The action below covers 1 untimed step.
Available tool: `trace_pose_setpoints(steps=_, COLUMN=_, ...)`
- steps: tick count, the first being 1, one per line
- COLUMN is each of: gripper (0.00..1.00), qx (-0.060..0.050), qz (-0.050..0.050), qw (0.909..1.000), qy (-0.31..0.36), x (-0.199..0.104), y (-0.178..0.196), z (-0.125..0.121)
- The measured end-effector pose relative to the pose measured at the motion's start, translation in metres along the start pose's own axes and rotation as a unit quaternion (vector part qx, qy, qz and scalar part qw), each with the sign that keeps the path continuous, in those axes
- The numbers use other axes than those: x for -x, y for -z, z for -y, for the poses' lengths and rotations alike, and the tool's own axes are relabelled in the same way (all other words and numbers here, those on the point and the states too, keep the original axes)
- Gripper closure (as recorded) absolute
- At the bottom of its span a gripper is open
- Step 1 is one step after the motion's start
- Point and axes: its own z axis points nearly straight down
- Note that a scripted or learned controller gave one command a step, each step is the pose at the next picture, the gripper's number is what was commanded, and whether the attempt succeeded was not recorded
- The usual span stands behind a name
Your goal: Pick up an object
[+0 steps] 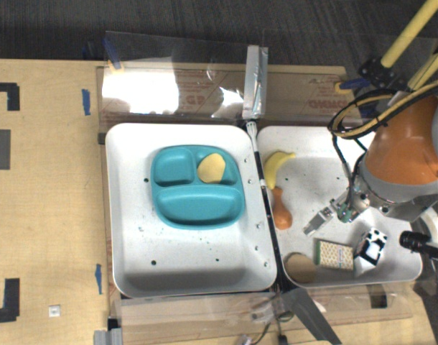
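Observation:
In the right bin [316, 160], my gripper [321, 220] hangs low over the white floor, at the end of the grey arm with its orange band [406, 149]. It sits just right of an orange carrot-shaped toy [281, 210] and just above a small patterned box [334, 254]. A yellow banana [276, 165] lies at the bin's upper left. A brown round object [300, 267] rests at the bottom left corner. A black-and-white object [372, 246] lies right of the box. Nothing shows in the gripper's grasp.
The left bin [126, 214] holds a teal divided plate [194, 203] with a yellow rounded object [212, 167] in its upper right compartment. A ridge [266, 207] separates the two bins. Black and yellow cables [355, 117] loop above the arm.

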Motion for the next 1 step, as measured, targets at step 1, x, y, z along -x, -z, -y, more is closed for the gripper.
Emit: trace_pose_setpoints(steps=1, gripper=0.0, qx=0.004, qz=0.003, qw=1.0, qy=0.007, x=0.0165, y=-0.0591, z=-0.0138)
